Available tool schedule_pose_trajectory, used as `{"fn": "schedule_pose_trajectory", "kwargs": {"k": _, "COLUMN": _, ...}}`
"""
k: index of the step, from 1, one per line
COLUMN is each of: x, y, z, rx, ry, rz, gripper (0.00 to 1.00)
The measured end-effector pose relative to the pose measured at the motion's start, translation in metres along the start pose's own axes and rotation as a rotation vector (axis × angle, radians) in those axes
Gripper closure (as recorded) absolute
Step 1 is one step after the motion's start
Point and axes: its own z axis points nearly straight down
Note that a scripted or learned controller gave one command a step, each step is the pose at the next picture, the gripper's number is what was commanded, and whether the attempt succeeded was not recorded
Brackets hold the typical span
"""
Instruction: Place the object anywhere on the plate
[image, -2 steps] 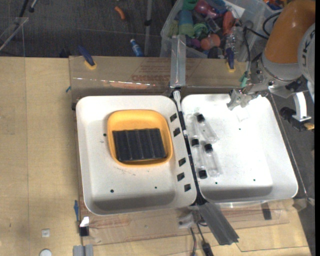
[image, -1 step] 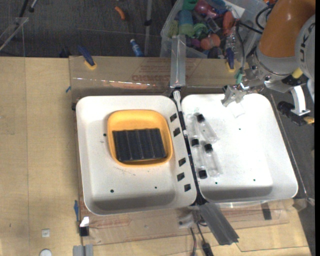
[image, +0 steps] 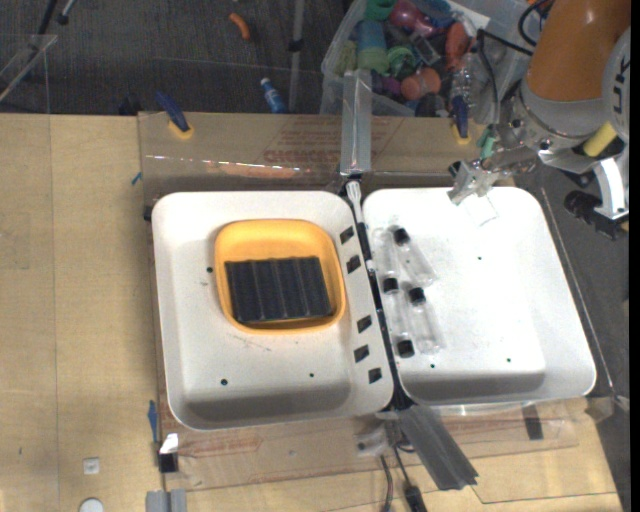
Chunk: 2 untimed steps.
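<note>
An orange-yellow plate sits in the left bin. A black ridged rectangular object lies flat on the plate, filling most of its middle. My gripper hangs over the far edge of the right bin, well to the right of the plate and apart from the black object. Nothing can be seen in the gripper.
Several clear plastic pieces with black caps lie along the left wall of the right bin. A divider with black clips runs between the bins. A box of colourful items stands behind the bench.
</note>
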Motion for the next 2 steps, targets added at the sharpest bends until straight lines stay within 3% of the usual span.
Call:
{"fn": "schedule_pose_trajectory", "kwargs": {"k": 1, "x": 0.009, "y": 0.002, "z": 0.003, "rx": 0.004, "ry": 0.003, "rz": -0.091, "gripper": 1.0}}
{"fn": "schedule_pose_trajectory", "kwargs": {"k": 2, "x": -0.008, "y": -0.002, "z": -0.016, "rx": 0.0, "ry": 0.0, "rz": -0.141, "gripper": 1.0}}
